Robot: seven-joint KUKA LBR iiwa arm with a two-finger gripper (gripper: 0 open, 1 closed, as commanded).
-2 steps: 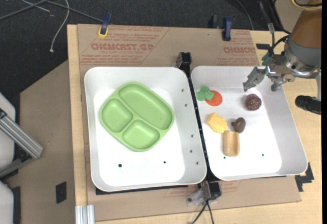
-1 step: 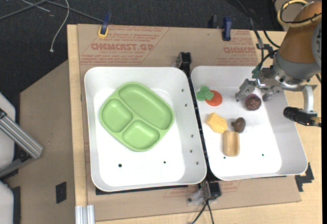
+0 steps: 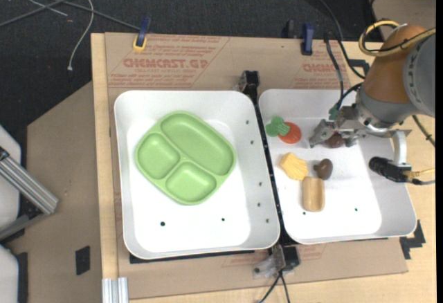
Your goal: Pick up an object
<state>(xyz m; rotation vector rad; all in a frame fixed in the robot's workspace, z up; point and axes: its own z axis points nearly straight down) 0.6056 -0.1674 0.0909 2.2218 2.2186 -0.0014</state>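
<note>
My gripper [image 3: 331, 135] hangs low over the back of the right bin [image 3: 360, 222], reaching in from the right. Just left of it lies an orange-red toy vegetable with a green top [image 3: 284, 130]. In front of the gripper sit a yellow corn-like piece [image 3: 293, 166], a small dark brown piece [image 3: 322, 169] and a tan bread-like piece [image 3: 313, 194]. A dark brownish shape sits under the gripper head; I cannot tell whether it is an object or part of the tool.
The left bin [image 3: 138, 225] holds a green divided plate [image 3: 184, 156]. A black divider [image 3: 263, 149] runs between the bins. The grey arm with its orange band [image 3: 398, 52] and a black cable fitting [image 3: 387, 169] stand over the right bin's right side.
</note>
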